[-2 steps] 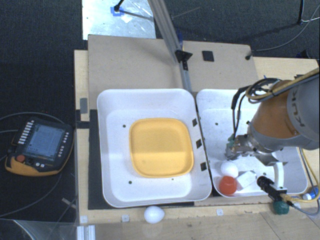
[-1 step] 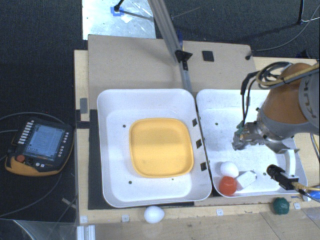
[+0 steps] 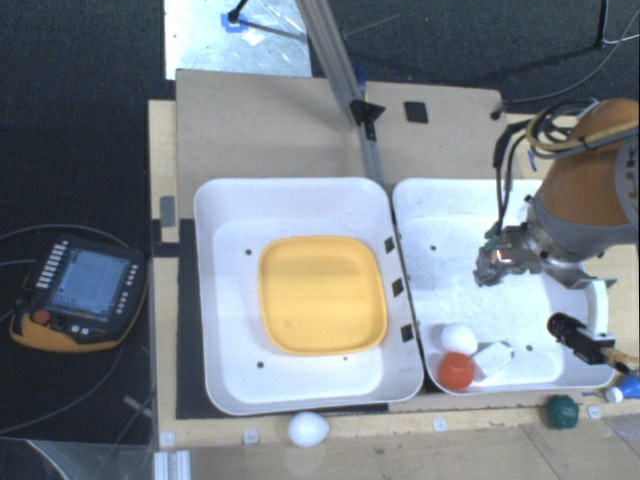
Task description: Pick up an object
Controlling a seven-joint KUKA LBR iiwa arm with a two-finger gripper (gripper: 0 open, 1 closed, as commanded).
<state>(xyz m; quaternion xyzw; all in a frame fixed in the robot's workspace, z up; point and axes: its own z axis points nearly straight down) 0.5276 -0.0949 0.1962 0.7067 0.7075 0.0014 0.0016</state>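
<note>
Gripper (image 3: 492,265) is positioned over the upper middle of the right bin (image 3: 450,213), above bare floor; whether it is open or closed cannot be told from this angle, and nothing is seen held in it. Candidate items sit together in the near left corner of that bin, well apart from the gripper: a white ball (image 3: 459,338), a red ball (image 3: 456,371) just beside and touching or nearly touching it, and a small white block (image 3: 495,356) lying against the red ball's right side. The left bin (image 3: 225,298) holds a yellow plate (image 3: 323,294) lying flat in its centre. Outside the bins, a white egg (image 3: 308,428) and a green ball (image 3: 561,412) rest on the bench (image 3: 450,440). Assessment: both balls look light and smooth, likely to roll or squirt out if pinched off-centre, so a grip should close across the widest part from straight above. The white ball is the clearer target, being freer on its upper side; the red ball is hemmed in by the bin corner and its neighbours. The block appears light and stiff, but its shape is too small to judge. The plate looks rigid, wide and flat, offering only its rim, and is a poor choice.
</note>
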